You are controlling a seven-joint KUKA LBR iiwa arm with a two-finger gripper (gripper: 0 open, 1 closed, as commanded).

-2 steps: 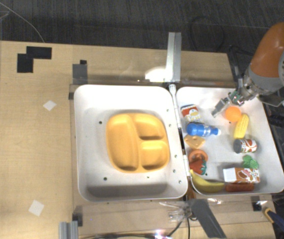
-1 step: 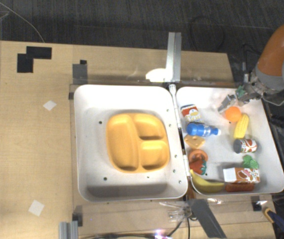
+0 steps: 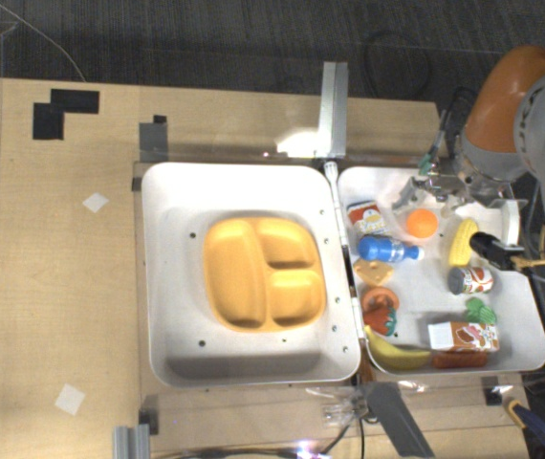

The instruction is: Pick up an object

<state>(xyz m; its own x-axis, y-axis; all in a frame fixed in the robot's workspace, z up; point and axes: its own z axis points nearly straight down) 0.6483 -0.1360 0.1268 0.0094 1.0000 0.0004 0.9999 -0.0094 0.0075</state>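
My gripper [image 3: 437, 185] hangs over the back of the right bin [image 3: 533, 325], under the orange band of the arm [image 3: 502, 103]. Just in front of it lies an orange ball [image 3: 422, 223]. Around that are a red and white packet [image 3: 366, 217], a blue bottle [image 3: 383, 250], a yellow corn cob [image 3: 461, 241] and a small can [image 3: 471, 279]. Nearer the front lie a banana [image 3: 397, 354], a brown carton [image 3: 462, 337], a green piece [image 3: 480, 310] and a red round piece [image 3: 380, 306]. Nothing shows in the gripper.
The left bin [image 3: 172, 256] holds a yellow divided tray [image 3: 261, 272]. A metal post [image 3: 334, 113] stands behind the wall between the two bins. Cables run along the right bin's far right side.
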